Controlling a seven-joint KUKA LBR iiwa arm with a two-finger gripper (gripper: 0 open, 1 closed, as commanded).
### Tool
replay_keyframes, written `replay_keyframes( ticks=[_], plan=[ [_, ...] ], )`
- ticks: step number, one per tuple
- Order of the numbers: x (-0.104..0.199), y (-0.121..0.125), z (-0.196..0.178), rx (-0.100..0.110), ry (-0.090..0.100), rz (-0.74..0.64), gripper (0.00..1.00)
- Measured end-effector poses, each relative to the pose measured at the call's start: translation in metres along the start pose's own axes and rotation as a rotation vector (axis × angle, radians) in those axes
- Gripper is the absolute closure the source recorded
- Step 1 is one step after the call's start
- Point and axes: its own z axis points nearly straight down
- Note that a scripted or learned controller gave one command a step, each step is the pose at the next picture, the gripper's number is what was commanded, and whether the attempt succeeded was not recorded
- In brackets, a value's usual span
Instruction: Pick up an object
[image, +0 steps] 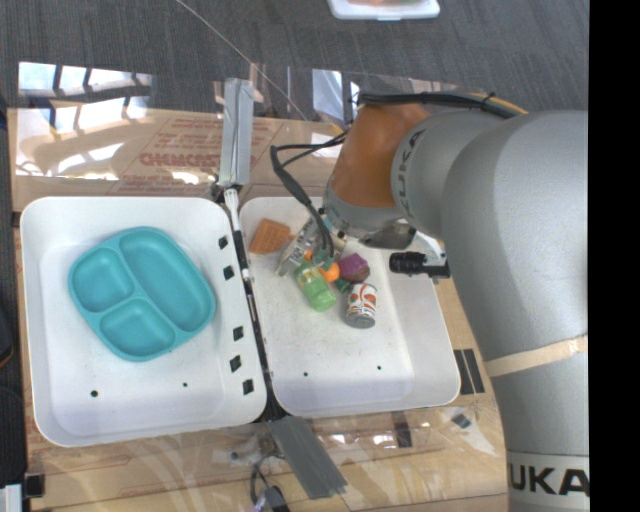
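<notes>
Across 2 white bins (60, 330), the gripper (300, 250) is seen lowered among right-bin clutter, its opening cannot be told, and no object (318, 290) is judged lifted yet.

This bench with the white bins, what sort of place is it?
Probably a robot test lab: a big grey arm reaches over two white bins, one holding a teal divided plate, the other small toys.
</notes>
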Motion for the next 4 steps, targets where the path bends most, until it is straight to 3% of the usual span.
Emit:
replay_keyframes(
  ticks=[1, 2, 3, 4],
  plan=[
    [0.012, -0.002, 0.001, 0.004, 0.005, 0.382, 1.00],
    [0.066, -0.043, -0.133, -0.001, -0.003, 0.104, 1.00],
    [0.070, -0.056, -0.143, 0.000, 0.001, -0.092, 1.00],
    [0.072, -0.070, -0.148, 0.001, 0.001, 0.194, 1.00]
  ],
)
